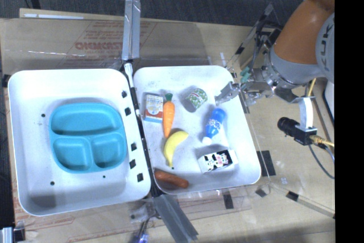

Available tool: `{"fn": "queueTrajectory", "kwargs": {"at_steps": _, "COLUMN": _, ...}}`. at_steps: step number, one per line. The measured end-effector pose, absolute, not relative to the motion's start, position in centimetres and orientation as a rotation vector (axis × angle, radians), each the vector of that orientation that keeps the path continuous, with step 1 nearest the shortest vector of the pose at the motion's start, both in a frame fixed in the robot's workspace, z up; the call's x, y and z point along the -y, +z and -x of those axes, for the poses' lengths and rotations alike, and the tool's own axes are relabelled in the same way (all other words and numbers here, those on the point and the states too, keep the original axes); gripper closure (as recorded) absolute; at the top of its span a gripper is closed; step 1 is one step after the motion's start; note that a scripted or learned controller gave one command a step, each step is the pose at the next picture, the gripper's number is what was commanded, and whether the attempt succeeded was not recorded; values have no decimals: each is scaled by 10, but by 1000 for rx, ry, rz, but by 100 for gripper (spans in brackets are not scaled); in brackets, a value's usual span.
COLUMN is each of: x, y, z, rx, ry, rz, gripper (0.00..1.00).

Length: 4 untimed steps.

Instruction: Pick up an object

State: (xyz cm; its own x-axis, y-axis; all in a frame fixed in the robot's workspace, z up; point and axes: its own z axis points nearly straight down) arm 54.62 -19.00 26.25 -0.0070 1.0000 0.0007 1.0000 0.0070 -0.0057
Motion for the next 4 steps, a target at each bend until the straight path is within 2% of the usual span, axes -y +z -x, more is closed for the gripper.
{"fn": "queueTrajectory", "kwargs": {"at_steps": 1, "x": 210, "y": 117, "z": -542, "rx": 2267, "ry": 5, "rz": 2167, "gripper": 0}}
{"fn": "queueTrajectory", "kwargs": {"at_steps": 2, "x": 209, "y": 92, "z": -559, "rx": 2230, "ry": 1, "rz": 2209, "gripper": 0}}
{"fn": "queueTrajectory", "kwargs": {"at_steps": 3, "x": 209, "y": 102, "z": -559, "rx": 2233, "ry": 3, "rz": 2205, "gripper": 100}}
{"fn": "queueTrajectory", "kwargs": {"at_steps": 4, "x": 177, "y": 208, "z": -567, "rx": 1898, "ry": 1, "rz": 2502, "gripper": 100}}
